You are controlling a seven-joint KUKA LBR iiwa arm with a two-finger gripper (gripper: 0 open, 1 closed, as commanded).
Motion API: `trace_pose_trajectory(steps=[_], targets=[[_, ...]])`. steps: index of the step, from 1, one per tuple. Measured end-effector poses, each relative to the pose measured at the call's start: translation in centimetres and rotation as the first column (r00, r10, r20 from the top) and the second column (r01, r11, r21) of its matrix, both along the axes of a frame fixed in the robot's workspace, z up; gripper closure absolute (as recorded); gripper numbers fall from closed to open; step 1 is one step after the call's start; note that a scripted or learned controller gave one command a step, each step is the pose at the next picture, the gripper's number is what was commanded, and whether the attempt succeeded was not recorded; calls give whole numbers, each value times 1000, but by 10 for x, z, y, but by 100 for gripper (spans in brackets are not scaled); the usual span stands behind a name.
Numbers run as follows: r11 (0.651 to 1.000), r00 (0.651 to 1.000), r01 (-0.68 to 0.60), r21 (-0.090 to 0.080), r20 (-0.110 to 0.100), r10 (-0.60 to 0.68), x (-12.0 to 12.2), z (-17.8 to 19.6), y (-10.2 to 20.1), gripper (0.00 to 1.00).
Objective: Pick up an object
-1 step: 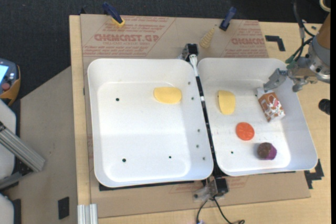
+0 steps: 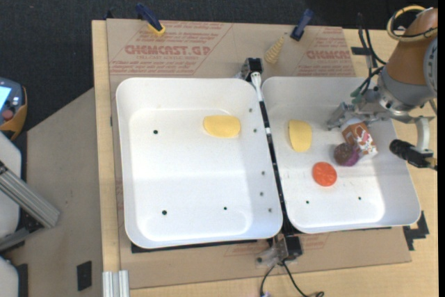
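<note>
The right bin (image 2: 389, 209) holds three things. A pale yellow wedge (image 2: 300, 135) lies near its left wall, and an orange-red round piece (image 2: 324, 174) lies in the middle. A small item in a white and orange wrapper with a dark purple end (image 2: 353, 144) lies toward the right. My gripper (image 2: 353, 115) hangs at the end of the grey and orange arm (image 2: 410, 66), just above and behind the wrapped item, close to it. Whether they touch is unclear. Another yellow oval piece (image 2: 222, 126) lies in the upper middle of the left bin (image 2: 139, 170).
A black divider strip (image 2: 268, 149) runs between the two bins. Blue clamps (image 2: 151, 19) (image 2: 302, 23) hold the cardboard sheet at the back. A dark bracket (image 2: 410, 151) sticks in over the right bin's right rim. Cables hang near the arm.
</note>
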State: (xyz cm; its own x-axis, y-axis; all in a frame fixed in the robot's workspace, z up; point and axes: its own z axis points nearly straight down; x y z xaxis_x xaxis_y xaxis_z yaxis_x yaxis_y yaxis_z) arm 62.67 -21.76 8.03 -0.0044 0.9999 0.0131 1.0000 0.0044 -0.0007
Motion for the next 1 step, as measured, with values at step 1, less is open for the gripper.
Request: trace_pose_trajectory(steps=[1], targets=[[1000, 1000, 0, -12, 3, 1, -1, 16, -4, 100]])
